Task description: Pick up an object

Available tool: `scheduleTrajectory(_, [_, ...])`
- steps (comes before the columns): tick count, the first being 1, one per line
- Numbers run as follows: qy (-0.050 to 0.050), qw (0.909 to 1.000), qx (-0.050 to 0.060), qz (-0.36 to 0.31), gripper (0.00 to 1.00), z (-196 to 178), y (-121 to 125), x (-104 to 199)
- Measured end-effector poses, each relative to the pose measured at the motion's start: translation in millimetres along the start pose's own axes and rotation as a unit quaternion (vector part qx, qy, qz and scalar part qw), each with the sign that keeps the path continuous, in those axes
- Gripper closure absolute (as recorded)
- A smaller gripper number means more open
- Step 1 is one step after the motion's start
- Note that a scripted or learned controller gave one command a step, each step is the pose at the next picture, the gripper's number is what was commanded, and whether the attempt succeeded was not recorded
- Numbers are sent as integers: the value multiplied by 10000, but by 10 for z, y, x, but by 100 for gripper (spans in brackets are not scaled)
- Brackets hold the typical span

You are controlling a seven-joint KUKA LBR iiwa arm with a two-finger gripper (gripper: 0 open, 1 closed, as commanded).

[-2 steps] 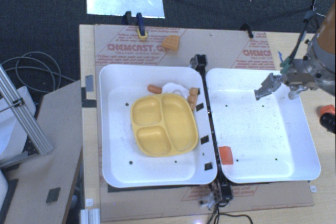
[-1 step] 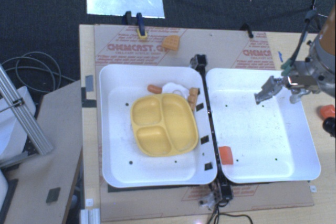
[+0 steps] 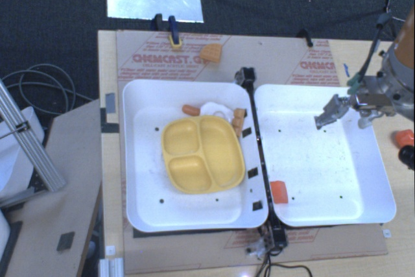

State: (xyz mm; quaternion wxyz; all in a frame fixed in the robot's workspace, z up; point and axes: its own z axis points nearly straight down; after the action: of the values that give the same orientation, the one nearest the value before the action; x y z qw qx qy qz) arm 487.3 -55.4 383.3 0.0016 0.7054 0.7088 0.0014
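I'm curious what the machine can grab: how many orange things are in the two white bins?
3. A small sausage-shaped piece and a tan-orange block lie behind the yellow tray in the left bin; an orange block sits in the right bin's near-left corner. The tray may hide more.

Glossy white plastic bins (image 3: 194,217), matt yellow tray (image 3: 202,155) — plastic

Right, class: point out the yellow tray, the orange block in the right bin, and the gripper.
Yellow tray (image 3: 202,154), camera view, centre where its dividers meet.
Orange block (image 3: 279,191), camera view, its top face.
Gripper (image 3: 326,117), camera view, by its fingertips.
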Motion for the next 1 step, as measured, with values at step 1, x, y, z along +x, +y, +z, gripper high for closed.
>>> scheduleTrajectory(1, [19,10000,-3,-56,0,-269,3,1088])
